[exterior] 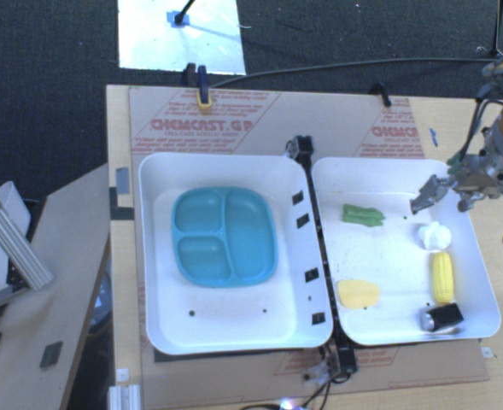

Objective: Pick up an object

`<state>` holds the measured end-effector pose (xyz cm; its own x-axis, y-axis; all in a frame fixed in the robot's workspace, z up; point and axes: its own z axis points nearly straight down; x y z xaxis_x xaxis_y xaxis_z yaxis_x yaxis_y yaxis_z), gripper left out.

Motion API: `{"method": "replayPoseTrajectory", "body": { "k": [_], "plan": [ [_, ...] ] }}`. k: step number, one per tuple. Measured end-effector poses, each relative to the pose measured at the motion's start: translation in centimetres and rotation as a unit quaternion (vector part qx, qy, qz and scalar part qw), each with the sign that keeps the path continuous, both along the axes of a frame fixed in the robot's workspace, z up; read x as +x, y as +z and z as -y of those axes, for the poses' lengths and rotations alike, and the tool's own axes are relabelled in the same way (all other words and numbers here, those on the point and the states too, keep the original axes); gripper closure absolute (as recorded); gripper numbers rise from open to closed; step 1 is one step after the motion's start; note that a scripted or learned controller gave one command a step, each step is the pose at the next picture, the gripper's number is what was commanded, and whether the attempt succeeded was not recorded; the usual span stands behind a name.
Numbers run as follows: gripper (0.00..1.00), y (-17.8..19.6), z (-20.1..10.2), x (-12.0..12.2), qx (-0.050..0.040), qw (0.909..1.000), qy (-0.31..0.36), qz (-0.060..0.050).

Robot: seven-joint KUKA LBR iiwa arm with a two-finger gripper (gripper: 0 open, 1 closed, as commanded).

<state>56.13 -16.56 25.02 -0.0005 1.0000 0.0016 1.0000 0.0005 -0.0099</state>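
We see the gripper (pixel 435 193) at the right of the frame, hanging over the upper right part of the right-hand shallow white bin (pixel 383 167). One dark finger points down and to the left; we cannot tell whether the tool is wide or narrow, and nothing shows between its tips.

That bin holds five things. A small green soft-looking piece (pixel 363 215) lies upper centre. A white crumpled lump (pixel 434 236) sits just below the gripper, touching or nearly touching the top of a yellow ribbed corn-cob shape (pixel 441 278). A flat pale yellow piece (pixel 358 294) lies lower left, and a short black cylinder (pixel 441 318) rests in the lower right corner. The left-hand bin (pixel 161 220) carries a blue plastic divided tray (pixel 225 236).

We judge the white lump the nearest candidate: probably light and yielding, so a pinch across its middle should do. The corn looks stiffer and rounder; we would take it across its narrow width, wary of it rolling.
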Motion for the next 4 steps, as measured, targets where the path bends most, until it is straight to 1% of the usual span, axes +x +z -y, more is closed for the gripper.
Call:
{"method": "replayPoseTrajectory", "body": {
  "k": [1, 2, 3, 4],
  "plan": [
    [0.0, 0.7, 0.0, 0.2, -0.0011, 1.0, 0.002, 0.006],
    [0.0, -4.6, 1.0, 0.0, -0.0008, 1.0, 0.0, 0.004],
    [0.0, -8.7, 0.9, 0.0, -0.0008, 1.0, 0.0, 0.004],
    [0.0, -13.4, 0.7, 1.0, 0.0003, 1.0, 0.001, 0.005]
  ]
}}
